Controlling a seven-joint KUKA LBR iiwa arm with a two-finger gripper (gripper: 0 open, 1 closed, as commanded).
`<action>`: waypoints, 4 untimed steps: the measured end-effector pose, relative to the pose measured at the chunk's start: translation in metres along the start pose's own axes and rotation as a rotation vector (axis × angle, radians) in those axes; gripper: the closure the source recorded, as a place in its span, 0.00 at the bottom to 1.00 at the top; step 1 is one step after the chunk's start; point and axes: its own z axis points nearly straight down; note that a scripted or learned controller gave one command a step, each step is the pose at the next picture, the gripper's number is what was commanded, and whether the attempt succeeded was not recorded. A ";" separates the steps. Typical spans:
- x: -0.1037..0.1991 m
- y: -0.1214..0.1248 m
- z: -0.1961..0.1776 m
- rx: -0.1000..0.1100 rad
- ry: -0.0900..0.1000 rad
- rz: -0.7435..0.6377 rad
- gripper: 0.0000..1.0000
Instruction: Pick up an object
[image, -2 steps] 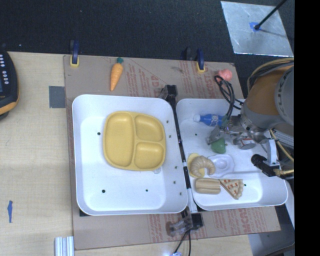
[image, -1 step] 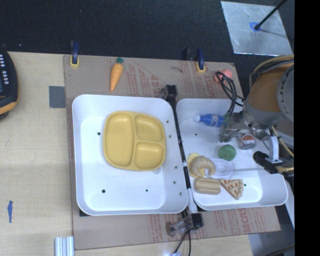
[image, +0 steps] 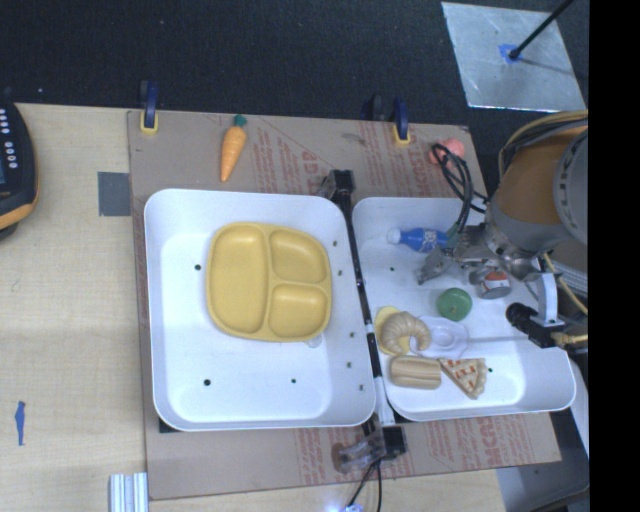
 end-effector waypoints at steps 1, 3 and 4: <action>-0.007 -0.039 0.012 0.004 0.002 0.003 0.00; 0.069 0.003 -0.096 -0.013 0.003 -0.006 1.00; 0.125 -0.025 -0.109 0.002 0.003 -0.004 1.00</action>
